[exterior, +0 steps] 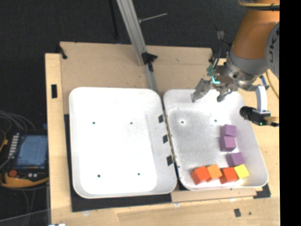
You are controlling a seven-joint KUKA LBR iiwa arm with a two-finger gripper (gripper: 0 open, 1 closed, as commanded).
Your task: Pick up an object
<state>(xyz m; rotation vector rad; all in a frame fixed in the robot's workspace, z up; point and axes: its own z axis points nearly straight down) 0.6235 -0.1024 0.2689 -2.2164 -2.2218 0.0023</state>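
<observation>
I see a tan bench [108, 65] bearing two white bins side by side, left bin [115, 140] and right bin [197, 131].

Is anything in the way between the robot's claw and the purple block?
Nothing visible is. The gripper hangs open over the far end of the right bin, and only bare white floor lies between it and the purple block. The other blocks sit beyond it, along the near edge.
</observation>
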